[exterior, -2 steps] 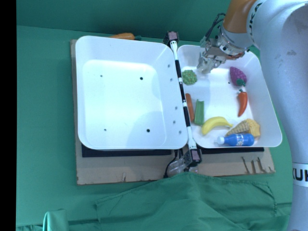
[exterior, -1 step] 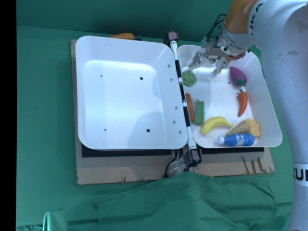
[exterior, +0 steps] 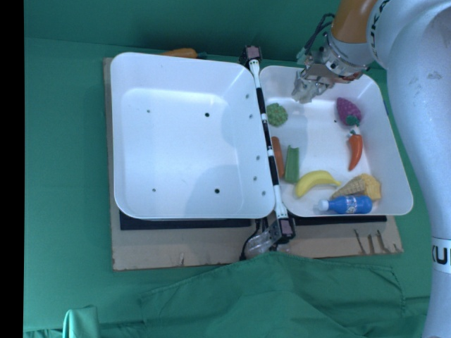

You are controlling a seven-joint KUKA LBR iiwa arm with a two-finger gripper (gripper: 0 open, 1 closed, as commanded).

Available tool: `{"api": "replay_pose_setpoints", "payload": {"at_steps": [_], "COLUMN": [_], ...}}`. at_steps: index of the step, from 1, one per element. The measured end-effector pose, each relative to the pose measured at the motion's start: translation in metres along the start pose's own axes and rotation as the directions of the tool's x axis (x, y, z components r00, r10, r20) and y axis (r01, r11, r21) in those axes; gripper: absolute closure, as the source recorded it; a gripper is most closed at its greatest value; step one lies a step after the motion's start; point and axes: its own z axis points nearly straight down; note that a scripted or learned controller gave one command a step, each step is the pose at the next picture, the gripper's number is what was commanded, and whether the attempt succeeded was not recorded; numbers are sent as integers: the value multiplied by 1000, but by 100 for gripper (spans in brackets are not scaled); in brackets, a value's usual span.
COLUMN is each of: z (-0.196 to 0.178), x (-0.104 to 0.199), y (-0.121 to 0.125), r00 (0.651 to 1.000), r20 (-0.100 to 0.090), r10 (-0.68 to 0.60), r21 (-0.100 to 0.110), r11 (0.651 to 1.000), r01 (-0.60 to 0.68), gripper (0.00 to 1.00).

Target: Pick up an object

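Note:
My gripper (exterior: 304, 96) hangs over the back of the right bin (exterior: 394, 189), up and to the right of a green round fruit (exterior: 277, 114). Nothing shows between its fingertips. In the same bin lie a purple grape bunch (exterior: 348, 110), a red chili pepper (exterior: 355, 150), an orange carrot (exterior: 278, 156), a green cucumber piece (exterior: 292, 164), a yellow banana (exterior: 315, 182), an ice-cream cone (exterior: 360, 186) and a blue bottle (exterior: 347, 204).
The left bin (exterior: 187, 143) sits beside the right one, split from it by a white and black divider (exterior: 266, 136). An orange object (exterior: 181, 52) lies behind the left bin on the cardboard. Green cloth bunches at the front.

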Motion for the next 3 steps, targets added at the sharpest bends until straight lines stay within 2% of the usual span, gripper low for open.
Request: {"api": "replay_pose_setpoints", "payload": {"at_steps": [1, 2, 3], "z": [13, -89, -81], "x": [-26, 50, 48], "y": [-34, 9, 18], "r00": [1000, 1000, 1000], "r20": [-3, -5, -3], "r10": [0, -11, -2], "r21": [7, 5, 16], "r11": [1000, 1000, 1000], "r01": [0, 11, 2], "gripper": [100, 100, 100]}}
